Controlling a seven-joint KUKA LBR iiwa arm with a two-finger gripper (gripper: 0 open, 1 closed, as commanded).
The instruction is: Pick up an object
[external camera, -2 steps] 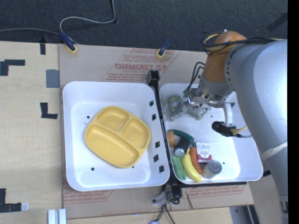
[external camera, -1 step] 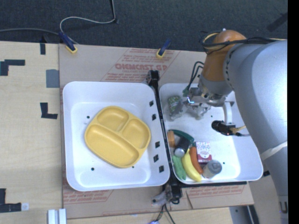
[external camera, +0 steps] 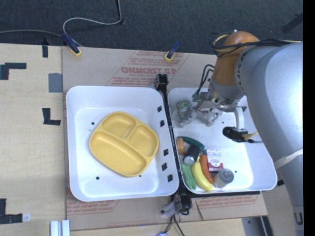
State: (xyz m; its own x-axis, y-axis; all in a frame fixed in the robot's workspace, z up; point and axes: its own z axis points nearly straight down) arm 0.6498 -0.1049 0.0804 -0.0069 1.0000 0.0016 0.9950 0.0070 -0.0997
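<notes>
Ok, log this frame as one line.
gripper low in right bin | nothing seen held | toys piled front-left | yellow tray in left bin
</notes>
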